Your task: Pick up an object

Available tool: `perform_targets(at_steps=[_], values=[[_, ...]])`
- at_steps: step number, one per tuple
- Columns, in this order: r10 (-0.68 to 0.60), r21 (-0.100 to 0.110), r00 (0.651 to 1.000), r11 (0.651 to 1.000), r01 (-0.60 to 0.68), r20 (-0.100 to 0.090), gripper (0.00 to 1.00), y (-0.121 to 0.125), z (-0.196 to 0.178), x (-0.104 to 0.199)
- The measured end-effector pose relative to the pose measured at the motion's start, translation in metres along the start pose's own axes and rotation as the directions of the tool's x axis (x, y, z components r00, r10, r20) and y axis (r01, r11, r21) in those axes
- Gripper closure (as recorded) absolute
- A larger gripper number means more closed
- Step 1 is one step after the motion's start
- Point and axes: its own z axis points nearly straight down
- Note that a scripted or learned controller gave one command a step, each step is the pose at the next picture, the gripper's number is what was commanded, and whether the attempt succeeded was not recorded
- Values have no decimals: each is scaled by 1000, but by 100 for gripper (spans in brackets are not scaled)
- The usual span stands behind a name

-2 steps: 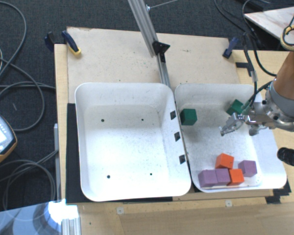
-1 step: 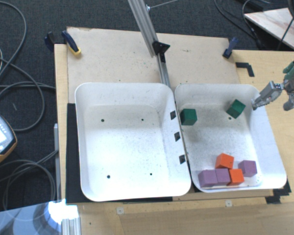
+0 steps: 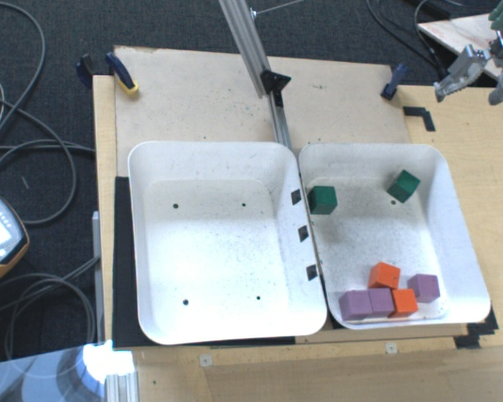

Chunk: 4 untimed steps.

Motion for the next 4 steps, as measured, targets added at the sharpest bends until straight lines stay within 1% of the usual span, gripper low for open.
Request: perform_targets(at_steps=[1, 4], values=[[0, 8, 1000, 1000, 0, -3, 0, 42, 34, 8], [1, 7, 1000, 1000, -1, -2, 0, 41, 31, 7]])
